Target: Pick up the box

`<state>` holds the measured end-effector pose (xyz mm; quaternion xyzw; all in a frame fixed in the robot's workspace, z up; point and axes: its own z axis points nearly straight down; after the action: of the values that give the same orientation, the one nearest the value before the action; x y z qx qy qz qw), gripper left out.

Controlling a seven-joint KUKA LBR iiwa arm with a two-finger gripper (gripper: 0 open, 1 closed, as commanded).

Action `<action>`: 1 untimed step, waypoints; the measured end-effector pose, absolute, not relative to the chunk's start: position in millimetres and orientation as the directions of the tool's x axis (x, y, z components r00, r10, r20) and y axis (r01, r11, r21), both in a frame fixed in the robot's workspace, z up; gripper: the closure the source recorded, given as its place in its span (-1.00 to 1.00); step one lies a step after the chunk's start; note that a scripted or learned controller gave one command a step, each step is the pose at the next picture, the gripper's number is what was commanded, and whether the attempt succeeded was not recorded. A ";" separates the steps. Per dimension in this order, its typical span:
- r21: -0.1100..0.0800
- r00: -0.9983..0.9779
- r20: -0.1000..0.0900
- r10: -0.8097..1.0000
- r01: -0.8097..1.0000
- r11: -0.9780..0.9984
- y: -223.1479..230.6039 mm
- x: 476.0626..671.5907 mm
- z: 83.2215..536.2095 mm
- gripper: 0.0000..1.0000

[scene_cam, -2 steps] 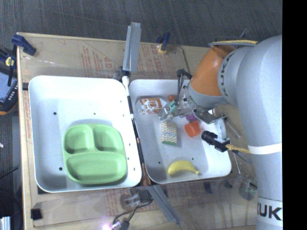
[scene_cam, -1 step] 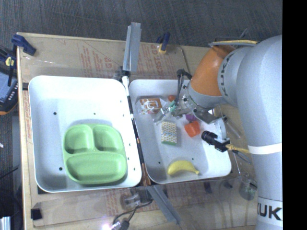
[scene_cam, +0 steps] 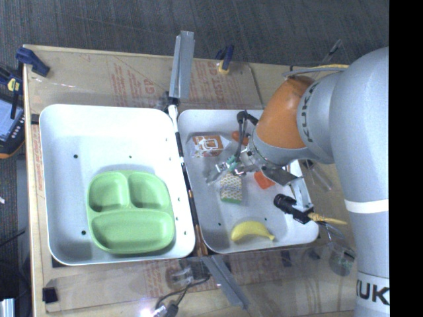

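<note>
Box (scene_cam: 207, 144) flat on the floor of the right bin (scene_cam: 215, 226), close to that bin's far-left corner, orange-and-white printed face up. Long axis roughly parallel to the bin's far edge: one short end toward the left wall, the other toward the middle of the far edge. Sides nearly square to the bin walls, barely turned. Gripper (scene_cam: 231, 166) down inside the same bin, just nearward of the box and off its right end, under the grey arm (scene_cam: 344, 137) with the orange band. Touching the box or not: unclear from this angle. Parted or closed: impossible to tell, with the tip lost against the wrist and small clutter. Green-and-white patterned packet (scene_cam: 230, 189) just nearward of the gripper, around mid-bin. Banana (scene_cam: 251, 231) along the near edge, ends curving toward that edge. Small orange-red object (scene_cam: 264, 180) partly hidden beneath the wrist. Green divided plate (scene_cam: 131, 211) in the left bin (scene_cam: 73, 144), toward its near edge, well apart from the box.
</note>
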<state>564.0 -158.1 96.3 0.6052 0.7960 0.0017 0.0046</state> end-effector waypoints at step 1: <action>0.008 -0.270 -0.007 0.963 0.963 0.270 -158.6 564.8 107.0 1.00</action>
<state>564.8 -158.6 107.0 0.6041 0.7969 0.0011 0.0055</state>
